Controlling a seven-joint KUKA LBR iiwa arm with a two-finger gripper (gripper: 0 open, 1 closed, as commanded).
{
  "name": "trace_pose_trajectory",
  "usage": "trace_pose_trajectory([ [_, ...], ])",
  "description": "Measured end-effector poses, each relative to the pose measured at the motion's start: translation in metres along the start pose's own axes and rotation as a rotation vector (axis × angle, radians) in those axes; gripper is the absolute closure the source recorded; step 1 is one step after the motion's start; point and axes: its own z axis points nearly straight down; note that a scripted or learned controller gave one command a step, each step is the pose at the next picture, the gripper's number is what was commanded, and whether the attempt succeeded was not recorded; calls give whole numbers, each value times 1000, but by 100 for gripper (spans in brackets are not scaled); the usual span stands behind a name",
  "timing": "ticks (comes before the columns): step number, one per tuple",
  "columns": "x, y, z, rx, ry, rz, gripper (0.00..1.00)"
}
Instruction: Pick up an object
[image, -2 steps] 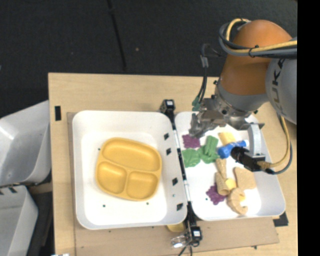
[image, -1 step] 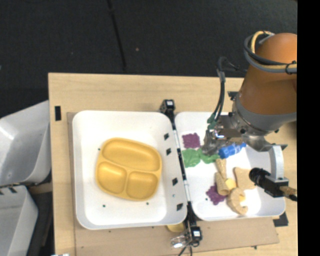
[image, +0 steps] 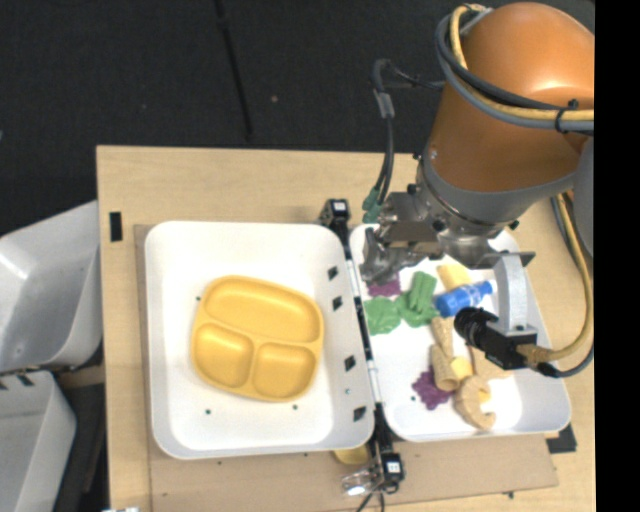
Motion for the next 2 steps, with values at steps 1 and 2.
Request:
trace_pose_trajectory([
  [1, -6, 0, -8, 5, -5, 4, 100],
  [2, -6, 1, -18, 5, -6, -5, 100],
])
